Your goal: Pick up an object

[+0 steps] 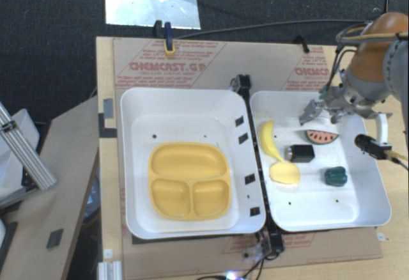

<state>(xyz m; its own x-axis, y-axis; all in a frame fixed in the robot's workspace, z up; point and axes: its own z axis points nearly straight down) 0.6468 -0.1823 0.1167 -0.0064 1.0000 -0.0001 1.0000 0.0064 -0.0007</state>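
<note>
Right now my gripper (323,110) hangs over the far side of the right bin (367,211), reaching in from the right. I can make out metal fingers (311,112) splayed toward the left, yet whether they stand apart or together is too small and blurred for me to tell; nothing shows between them, so I judge I hold nothing.

Nearest to me is the watermelon slice (321,137), lying just below my fingertips and a little toward the front of the bin. Its long axis runs roughly left to right, flat edge up toward me, curved rind toward the front. That is the relation my next move turns on: I would need to drop and shift slightly frontward, with my jaws set across the slice's short dimension rather than along its length.

Other candidates lie further off: a dark block (300,153) beside the slice to its left, a banana (268,139) running lengthwise near the bin's left wall, a yellow rounded piece (285,174) just in front of it, and a green piece (335,176) toward the front right. The left bin (137,138) carries a yellow divided tray (190,179), well apart from me.
</note>
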